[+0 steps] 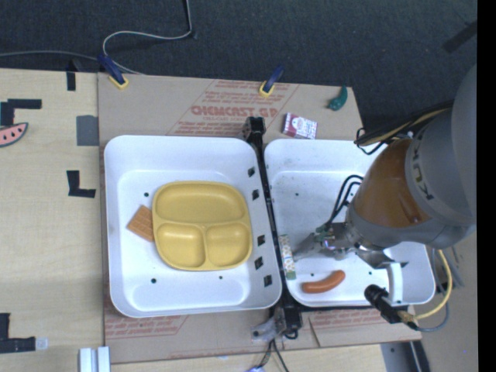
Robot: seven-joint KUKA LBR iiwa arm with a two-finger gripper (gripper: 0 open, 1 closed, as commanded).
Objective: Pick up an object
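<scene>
A reddish-brown sausage (323,283) lies near the front wall of the right bin (310,161). My gripper (339,251) hangs just behind and above it, open, with nothing between its fingers. A small green-and-white packet (287,259) rests against that bin's left wall, close to the gripper's left finger (306,246). In the left bin (124,285) sits a yellow divided plate (203,225), and a brown flat piece (142,223) sticks out from under its left edge.
The grey arm with its orange band (395,192) covers the right half of the right bin. A black divider clip (254,127) sits between the bins. A small red-and-white packet (298,125) and a green item (338,98) lie on the cardboard behind.
</scene>
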